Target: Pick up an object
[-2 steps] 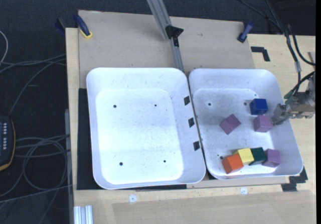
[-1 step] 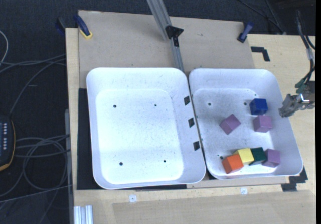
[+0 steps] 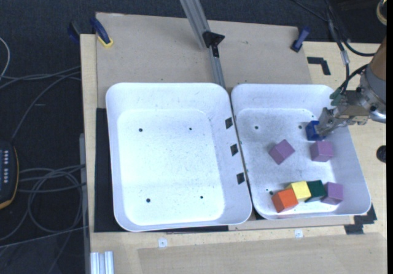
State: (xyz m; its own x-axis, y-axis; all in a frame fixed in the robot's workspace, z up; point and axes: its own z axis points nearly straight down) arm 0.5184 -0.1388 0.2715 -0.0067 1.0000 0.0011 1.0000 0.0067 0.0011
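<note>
Touching gripper (image 3: 323, 124) fingertips: blue block (image 3: 312, 131)

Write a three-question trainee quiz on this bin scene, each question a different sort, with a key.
1. True or false: all the blocks lie in the right bin.
2. How many purple blocks are there? A) one B) two C) three
3. Fill in: the gripper is right at the ___ block.

Key:
1. True.
2. C: one mid-bin, one under the gripper, one beside the green block.
3. Blue.
</note>
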